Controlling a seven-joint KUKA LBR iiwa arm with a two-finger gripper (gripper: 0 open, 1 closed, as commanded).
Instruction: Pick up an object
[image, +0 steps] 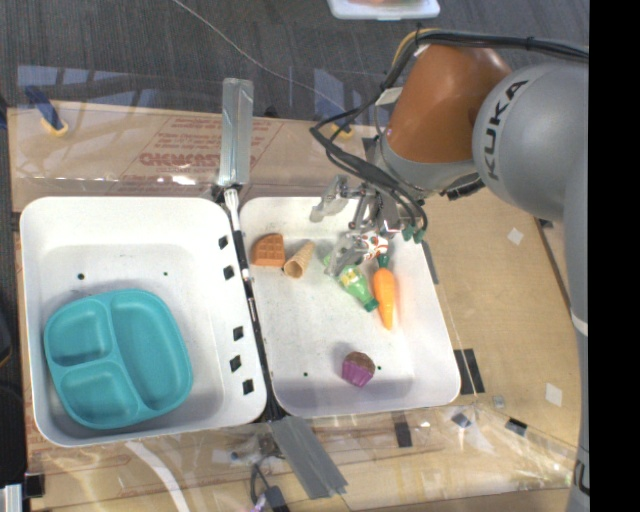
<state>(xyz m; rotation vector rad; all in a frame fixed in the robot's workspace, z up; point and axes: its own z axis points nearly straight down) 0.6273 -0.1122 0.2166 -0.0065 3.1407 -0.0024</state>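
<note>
Carrot (386, 296) lies in the right bin (440, 360) beneath the fingers (352, 250); their grip cannot be told.

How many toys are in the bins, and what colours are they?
Orange: 1, the carrot in the right bin
Green: 1, a small toy by the carrot
Brown or tan: 2, a waffle piece and a cone
Purple: 1, a cupcake
Teal: 1, the divided plate in the left bin
Total: 6
</note>
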